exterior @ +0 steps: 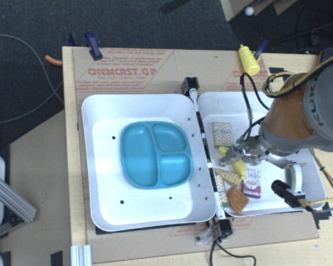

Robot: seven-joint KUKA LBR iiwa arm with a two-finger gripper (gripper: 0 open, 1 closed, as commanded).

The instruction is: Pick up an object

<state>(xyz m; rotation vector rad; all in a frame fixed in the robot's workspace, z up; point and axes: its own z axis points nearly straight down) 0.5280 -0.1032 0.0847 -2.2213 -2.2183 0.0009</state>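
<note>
The grey metal gripper sits low in the right white plastic bin, touching a small yellow block. I cannot tell how it is set. A blue plastic divided plate lies in the left white bin.

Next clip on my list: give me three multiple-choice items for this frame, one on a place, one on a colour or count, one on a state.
1. Where does the divided plate lie?
A. left bin
B. right bin
C. on the bench outside the bins

2. What colour is that plate?
A. red
B. blue
C. black

3. Where is the hand now?
A. over the left bin
B. raised beyond the bench
C. low among the small items in the right bin

Key: 1 A, it sits mid left bin. 2 B, its whole surface is light blue. 3 C, it is down among the small items in the right bin.
</note>
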